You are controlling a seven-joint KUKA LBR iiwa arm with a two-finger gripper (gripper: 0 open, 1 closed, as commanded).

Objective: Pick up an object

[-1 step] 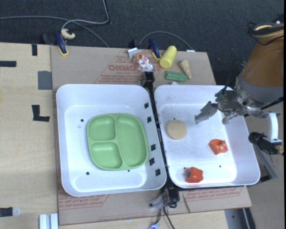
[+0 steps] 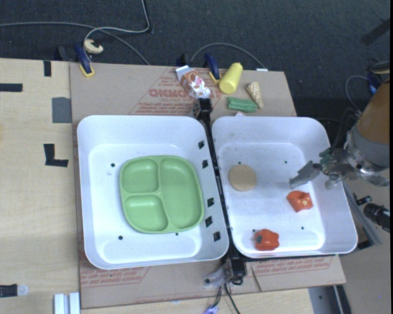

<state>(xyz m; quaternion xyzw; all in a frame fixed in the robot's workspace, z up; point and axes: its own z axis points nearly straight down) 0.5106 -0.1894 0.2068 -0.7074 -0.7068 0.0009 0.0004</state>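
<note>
Three loose objects lie in the right bin. A tan round disc sits left of its middle, an orange-red chunk sits toward its right side, and a red tomato-like piece rests by its front wall. My gripper hangs over the right side of this bin, just above and slightly right of the orange-red chunk. It is open, with one finger reaching left, and nothing sits between the fingers.
The left bin holds a green divided plate. Behind the bins on the cardboard lie a yellow bottle-like toy, a green piece, a beige piece and a small carton. Cables run along the back.
</note>
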